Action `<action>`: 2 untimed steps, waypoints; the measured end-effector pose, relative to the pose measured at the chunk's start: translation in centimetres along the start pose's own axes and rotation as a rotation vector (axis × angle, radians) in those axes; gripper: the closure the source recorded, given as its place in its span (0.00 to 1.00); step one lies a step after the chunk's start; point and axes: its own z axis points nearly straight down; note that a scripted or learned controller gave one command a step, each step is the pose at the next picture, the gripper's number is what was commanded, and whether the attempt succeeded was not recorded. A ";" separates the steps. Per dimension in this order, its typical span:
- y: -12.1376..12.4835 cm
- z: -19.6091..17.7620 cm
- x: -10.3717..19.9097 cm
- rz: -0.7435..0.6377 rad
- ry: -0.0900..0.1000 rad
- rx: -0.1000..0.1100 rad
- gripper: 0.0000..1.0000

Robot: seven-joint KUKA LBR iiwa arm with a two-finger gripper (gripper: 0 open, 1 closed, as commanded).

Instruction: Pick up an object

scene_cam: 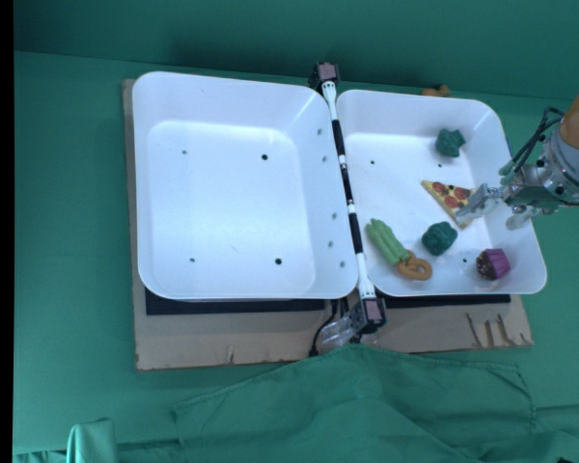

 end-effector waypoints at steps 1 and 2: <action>-1.2 -5.7 0.1 -0.005 0.002 -0.001 0.00; -2.7 -4.3 6.7 -0.010 0.008 0.011 0.00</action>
